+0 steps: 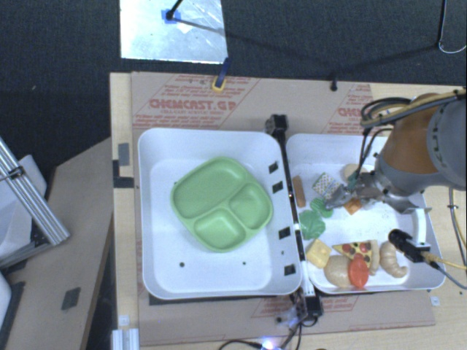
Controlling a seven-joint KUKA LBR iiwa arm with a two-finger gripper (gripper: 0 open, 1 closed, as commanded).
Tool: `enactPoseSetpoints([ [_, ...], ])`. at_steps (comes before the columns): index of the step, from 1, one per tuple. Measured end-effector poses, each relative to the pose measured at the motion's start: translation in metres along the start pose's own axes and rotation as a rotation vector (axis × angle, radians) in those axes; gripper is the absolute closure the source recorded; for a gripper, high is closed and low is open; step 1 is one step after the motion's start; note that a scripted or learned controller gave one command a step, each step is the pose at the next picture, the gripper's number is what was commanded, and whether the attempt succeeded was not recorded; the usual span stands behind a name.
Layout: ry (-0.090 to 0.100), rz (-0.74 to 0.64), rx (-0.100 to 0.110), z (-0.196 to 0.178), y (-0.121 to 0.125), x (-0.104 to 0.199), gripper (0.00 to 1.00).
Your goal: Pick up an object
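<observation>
Gripper (334, 199) hangs low in the right bin (416, 268) above a green toy (315, 215) – grip state I cannot tell; the toy looks light, maybe slippery – best pinched across its middle

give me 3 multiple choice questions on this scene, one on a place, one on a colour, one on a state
1. Where is the divided plate?
A. left bin
B. right bin
C. on the floor

2. What colour is the divided plate?
A. red
B. green
C. blue

3. How does the tool stand?
A. parked above the left bin
B. raised beyond the bench
C. low over the food pieces in the right bin

Answers:
1 A, the plate lies inside the left bin.
2 B, it is pale green all over.
3 C, the tool's tip sits among the pieces near the green piece.
</observation>
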State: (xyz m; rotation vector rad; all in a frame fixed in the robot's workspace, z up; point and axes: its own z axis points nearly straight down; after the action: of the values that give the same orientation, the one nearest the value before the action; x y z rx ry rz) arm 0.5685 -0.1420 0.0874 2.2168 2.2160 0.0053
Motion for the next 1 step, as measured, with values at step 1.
enactPoseSetpoints([
  [1,0.002,0.000,-0.004,-0.0116,0.0015,0.0009,1.00],
])
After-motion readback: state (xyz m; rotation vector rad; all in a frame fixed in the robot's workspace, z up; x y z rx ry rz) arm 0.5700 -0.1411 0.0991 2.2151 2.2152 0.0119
